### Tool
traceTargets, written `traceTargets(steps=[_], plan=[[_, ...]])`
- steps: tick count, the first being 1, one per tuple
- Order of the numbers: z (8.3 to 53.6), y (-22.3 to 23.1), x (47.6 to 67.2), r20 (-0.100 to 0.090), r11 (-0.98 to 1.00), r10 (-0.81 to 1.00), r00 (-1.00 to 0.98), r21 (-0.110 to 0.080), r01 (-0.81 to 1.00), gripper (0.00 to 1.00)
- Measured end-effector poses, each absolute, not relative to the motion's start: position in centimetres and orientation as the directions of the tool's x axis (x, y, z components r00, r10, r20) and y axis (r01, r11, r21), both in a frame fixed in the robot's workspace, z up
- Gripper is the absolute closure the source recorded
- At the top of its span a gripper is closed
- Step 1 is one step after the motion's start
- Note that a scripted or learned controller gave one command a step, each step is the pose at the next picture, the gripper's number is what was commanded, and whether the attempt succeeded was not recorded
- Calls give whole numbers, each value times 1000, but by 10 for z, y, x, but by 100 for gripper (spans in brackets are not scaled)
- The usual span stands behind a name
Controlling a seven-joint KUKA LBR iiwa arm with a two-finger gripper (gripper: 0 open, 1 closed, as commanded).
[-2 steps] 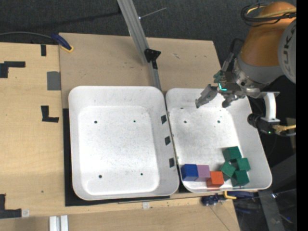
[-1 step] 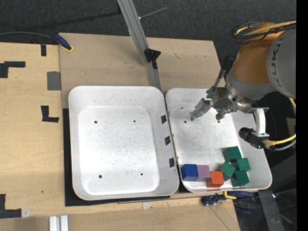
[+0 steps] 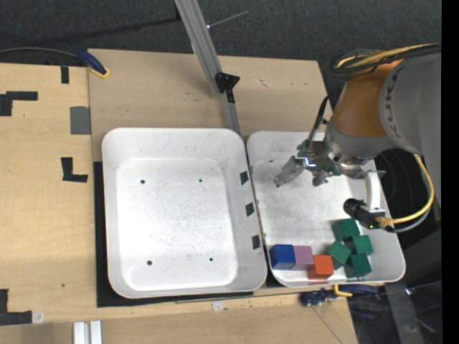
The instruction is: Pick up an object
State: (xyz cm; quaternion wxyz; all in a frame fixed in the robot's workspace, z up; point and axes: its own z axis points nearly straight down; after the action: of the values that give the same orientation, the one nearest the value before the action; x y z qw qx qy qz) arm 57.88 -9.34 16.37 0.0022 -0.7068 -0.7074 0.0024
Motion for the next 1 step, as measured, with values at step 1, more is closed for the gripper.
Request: traceTargets(steps=[1], plan=[[114,-102,579,-1,0,1000,0,-7,1000,0]])
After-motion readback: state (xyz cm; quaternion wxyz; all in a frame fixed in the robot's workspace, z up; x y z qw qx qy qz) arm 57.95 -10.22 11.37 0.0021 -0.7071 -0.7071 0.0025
